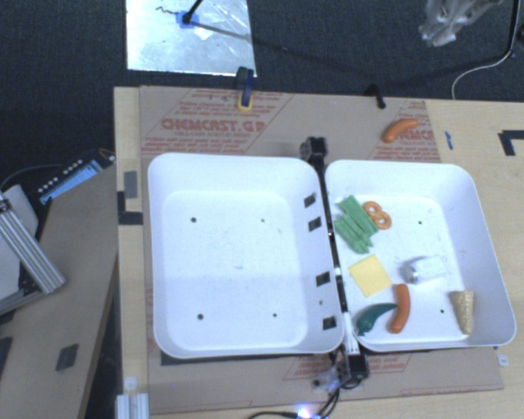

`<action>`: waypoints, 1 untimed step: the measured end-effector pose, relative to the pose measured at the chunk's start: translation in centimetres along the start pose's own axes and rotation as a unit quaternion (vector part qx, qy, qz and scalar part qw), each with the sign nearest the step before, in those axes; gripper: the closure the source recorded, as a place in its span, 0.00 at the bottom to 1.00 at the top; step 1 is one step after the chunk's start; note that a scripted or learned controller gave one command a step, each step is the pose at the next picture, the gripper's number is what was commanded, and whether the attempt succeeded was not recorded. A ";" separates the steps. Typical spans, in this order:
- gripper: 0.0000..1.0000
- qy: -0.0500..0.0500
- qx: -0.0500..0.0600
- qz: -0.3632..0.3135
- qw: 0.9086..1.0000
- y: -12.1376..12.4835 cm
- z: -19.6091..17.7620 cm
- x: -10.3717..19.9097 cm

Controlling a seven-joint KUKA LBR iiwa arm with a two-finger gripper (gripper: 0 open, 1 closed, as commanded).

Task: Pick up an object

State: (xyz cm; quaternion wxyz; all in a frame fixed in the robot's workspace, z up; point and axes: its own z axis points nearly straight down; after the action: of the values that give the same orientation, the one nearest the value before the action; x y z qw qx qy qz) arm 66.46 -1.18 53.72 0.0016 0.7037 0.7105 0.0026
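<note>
A: Several small toys lie in right bin [480,201], lower right of frame. Gripper [445,16] sits top right, well off the table [271,112].
B: Jaws?
A: Can't tell, too blurry. Orange sausage [401,308] looks light, stiff, prob slick; grab across its middle.

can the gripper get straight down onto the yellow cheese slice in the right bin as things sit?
Probably yes. The yellow cheese slice lies flat with open floor around it, nothing on top; the green beans and the hot dog lie apart from it. The gripper hangs well above and beyond the right bin.
</note>
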 end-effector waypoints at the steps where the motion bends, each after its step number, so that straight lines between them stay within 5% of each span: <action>1: 1.00 0.000 0.011 0.002 1.000 -3.5 24.2 4.3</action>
State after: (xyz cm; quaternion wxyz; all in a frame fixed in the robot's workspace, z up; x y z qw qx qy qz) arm 63.08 3.10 29.47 -0.0060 0.7050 0.7092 -0.0055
